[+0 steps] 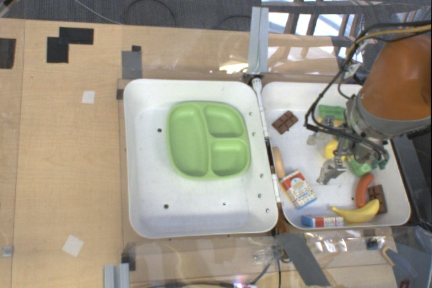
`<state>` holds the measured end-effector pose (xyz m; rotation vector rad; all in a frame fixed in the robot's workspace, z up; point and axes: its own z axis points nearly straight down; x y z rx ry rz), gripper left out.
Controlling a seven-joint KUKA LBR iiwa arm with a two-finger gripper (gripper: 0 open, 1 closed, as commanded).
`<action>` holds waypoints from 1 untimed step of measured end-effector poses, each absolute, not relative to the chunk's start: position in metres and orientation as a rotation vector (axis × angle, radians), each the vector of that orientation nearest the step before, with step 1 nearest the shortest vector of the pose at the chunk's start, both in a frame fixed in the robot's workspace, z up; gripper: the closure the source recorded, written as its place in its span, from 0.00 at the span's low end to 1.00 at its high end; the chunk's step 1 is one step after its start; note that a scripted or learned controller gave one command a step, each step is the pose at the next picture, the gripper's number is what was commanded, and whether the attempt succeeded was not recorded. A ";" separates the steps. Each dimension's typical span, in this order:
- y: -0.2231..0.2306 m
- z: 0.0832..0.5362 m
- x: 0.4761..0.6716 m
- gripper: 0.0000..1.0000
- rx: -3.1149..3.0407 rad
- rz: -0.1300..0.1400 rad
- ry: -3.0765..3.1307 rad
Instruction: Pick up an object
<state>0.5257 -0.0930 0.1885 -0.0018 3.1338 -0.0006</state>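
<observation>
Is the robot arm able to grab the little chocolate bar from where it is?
Probably yes. The chocolate bar lies alone on bare floor of the right bin, nothing on top, and the gripper hangs over that same bin.

No words, brands or numbers are showing clearly enough to read. The small carton [298,189] lying just right of the divider [267,145] between the two bins is carrying red and blue print, but it is showing too small to make out.
</observation>
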 end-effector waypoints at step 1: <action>-0.094 0.105 0.546 0.00 0.068 -0.004 3.114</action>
